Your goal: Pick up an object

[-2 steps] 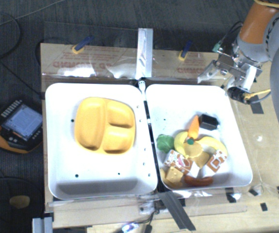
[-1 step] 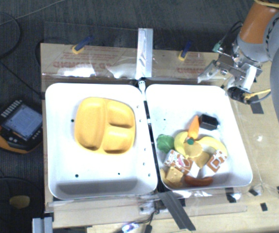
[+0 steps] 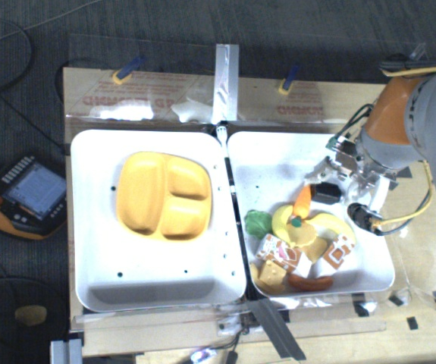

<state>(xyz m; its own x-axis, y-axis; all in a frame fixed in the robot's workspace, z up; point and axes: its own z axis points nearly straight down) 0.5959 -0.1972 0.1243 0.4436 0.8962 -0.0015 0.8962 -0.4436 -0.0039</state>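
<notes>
Reaching in from the right, the arm (image 3: pixel 411 120) hangs over the right bin (image 3: pixel 278 158), with its gripper (image 3: pixel 325 190) low above the bin's upper right part. How far the hand is spread, and whether it has hold of anything, I cannot tell; a small dark part sits at its tip, just beside the top of an orange carrot (image 3: pixel 302 199).

All the loose things lie heaped in the lower half of that bin. The carrot stands tilted, its lower end touching a yellow banana (image 3: pixel 331 222) that curves to the right. A green piece (image 3: pixel 258 222) lies just left of them, near the wall between the bins. Below are two white-and-red boxes, one (image 3: pixel 284 254) near the heap's left and one (image 3: pixel 340 252) to the right, with a tan block (image 3: pixel 271 276) and a red-brown sausage (image 3: pixel 311 282) along the bin's near edge.

In the left bin (image 3: pixel 89 203) lies a yellow tray (image 3: pixel 163 194) with three compartments, near the middle. A handheld pendant (image 3: pixel 22 196) rests on the floor to the left of the bench.
</notes>
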